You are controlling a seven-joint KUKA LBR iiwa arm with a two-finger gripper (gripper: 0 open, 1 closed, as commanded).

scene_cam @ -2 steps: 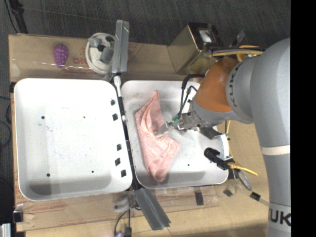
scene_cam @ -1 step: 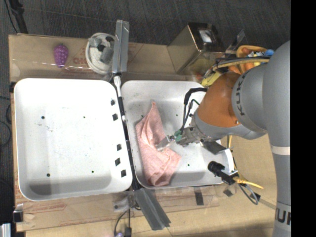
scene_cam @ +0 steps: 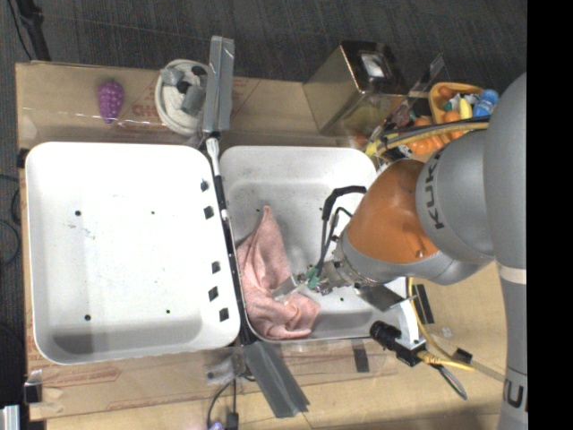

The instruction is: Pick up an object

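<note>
Camera view: the gripper [scene_cam: 301, 285] is seen low in the right bin [scene_cam: 295, 164], at the right edge of a pink cloth [scene_cam: 266, 280] lying crumpled against the bin's left wall. Whether anything is gripped cannot be told. A good pick would be made by pinching a raised fold, then lifting straight. The cloth looks soft and limp; the bin is smooth, hard plastic.

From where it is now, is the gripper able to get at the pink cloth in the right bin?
Probably yes: the gripper is already at the pink cloth, with nothing between them.
</note>
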